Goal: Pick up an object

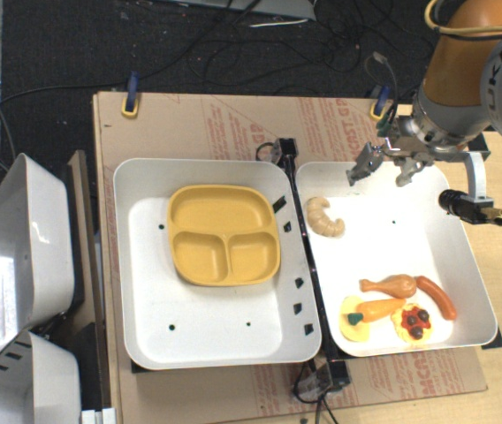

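The right bin (463, 263) holds several toy foods: a pale croissant (325, 217) near its left wall, and a cluster at the front made of a brown drumstick (391, 284), a red sausage (437, 297), an orange carrot (376, 309) and a yellow piece with red berries (415, 321). My gripper (382, 169) hangs over the bin's back edge, to the right of and behind the croissant. Its two dark fingers are spread apart with nothing between them.
The left bin (136, 263) carries a yellow sectioned plate (224, 235). Black clips line the divider between the bins. A cable connector (465, 205) hangs off the arm over the right bin's right wall. White containers stand at the far left.
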